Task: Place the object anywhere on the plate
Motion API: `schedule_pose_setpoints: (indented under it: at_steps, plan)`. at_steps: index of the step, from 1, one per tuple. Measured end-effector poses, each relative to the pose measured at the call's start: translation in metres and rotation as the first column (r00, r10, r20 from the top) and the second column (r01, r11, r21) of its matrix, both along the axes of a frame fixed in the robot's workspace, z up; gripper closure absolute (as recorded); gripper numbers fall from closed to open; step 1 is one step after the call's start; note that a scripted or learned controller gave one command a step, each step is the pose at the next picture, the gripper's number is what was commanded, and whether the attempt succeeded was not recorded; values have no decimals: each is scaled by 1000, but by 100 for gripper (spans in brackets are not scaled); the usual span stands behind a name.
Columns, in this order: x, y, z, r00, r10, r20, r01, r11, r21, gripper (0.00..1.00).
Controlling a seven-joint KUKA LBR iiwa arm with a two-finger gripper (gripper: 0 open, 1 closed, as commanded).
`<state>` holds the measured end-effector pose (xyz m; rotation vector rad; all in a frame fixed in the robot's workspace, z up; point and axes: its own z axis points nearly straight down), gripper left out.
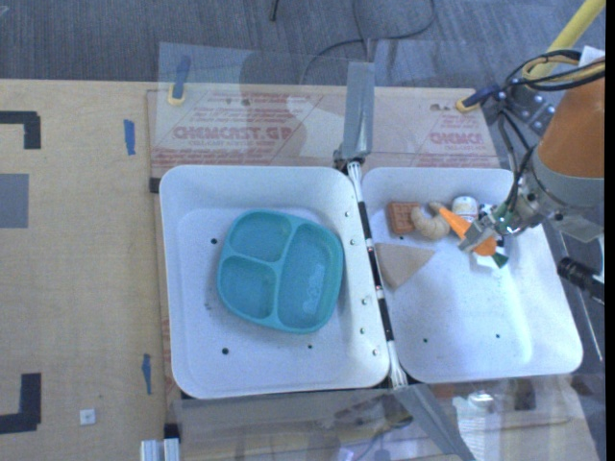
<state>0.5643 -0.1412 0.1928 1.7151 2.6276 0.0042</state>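
Note:
A teal plate (280, 270) with three compartments lies in the left bin (183, 257). My gripper (483, 235) hangs low over the upper right part of the right bin (500, 334). Directly under and beside it is a small orange and green item (492, 251), partly covered by the gripper. Whether the gripper is touching that item is unclear. The orange-banded arm (575, 137) reaches in from the right.
Left of the gripper, the right bin holds a brown block (401, 217), a beige lump (423, 222), an orange carrot-like piece (452, 222) and a small white item (465, 204). A beige wedge (401, 261) lies near the divider. Cables (524, 75) hang by the arm.

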Motion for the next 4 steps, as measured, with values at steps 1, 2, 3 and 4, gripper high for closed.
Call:
schedule_pose_setpoints:
  at_steps: [1, 2, 3, 4]
  plan:
    - [51, 60, 18, 992, 124, 0, -124, 992, -1, 100]
    - [18, 136, 9, 967, 253, -3, -253, 967, 0, 100]
    - [11, 202, -8, 990, 141, -4, -141, 990, 0, 100]
    - [11, 201, -8, 990, 140, -4, -140, 990, 1, 0]
